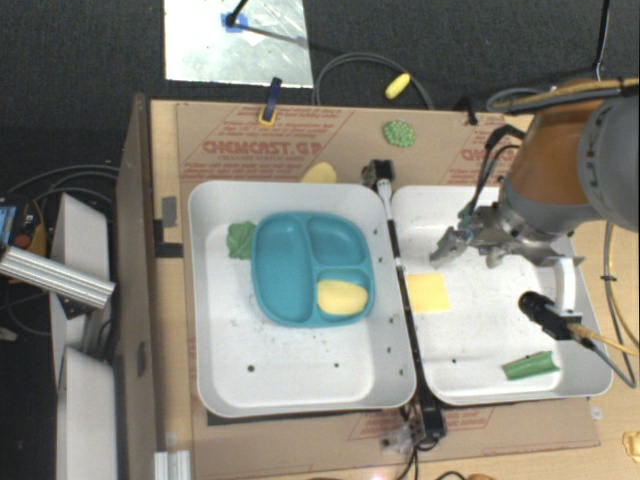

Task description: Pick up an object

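From my remote station: the fingers (447, 246) hang over the right white bin (590, 368), spread or pressed I cannot tell; a flat yellow square sponge (427, 292) lies just below them, untouched.

Bench (250, 133) topped with brown cardboard sheet printed in red lettering. Directly on it: left white bin (215, 368) and right white bin (470, 383) side by side, touching along the middle. Behind the bins on the cardboard: green knobbly round item (399, 133), pale yellow piece (320, 174) at left bin's back rim, blue-yellow clamp (271, 103) at back edge.
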{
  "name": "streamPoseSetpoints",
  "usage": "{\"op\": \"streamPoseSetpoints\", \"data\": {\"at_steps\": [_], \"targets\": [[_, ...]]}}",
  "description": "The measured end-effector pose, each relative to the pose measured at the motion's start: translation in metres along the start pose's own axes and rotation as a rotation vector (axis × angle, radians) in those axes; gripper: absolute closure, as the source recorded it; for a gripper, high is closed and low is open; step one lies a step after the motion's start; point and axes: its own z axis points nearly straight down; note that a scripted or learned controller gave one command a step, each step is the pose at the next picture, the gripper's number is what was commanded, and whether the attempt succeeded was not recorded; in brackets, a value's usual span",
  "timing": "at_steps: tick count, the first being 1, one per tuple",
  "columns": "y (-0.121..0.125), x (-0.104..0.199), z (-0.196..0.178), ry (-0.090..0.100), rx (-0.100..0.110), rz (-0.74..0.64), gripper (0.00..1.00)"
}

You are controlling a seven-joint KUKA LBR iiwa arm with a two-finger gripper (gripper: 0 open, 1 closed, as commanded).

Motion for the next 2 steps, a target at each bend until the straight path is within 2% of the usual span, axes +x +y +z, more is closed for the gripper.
{"op": "streamPoseSetpoints", "data": {"at_steps": [1, 2], "targets": [[-0.013, -0.027, -0.005, 0.002, 0.0, -0.003, 0.0], [-0.03, -0.068, 0.019, 0.001, 0.001, -0.001, 0.0]]}}
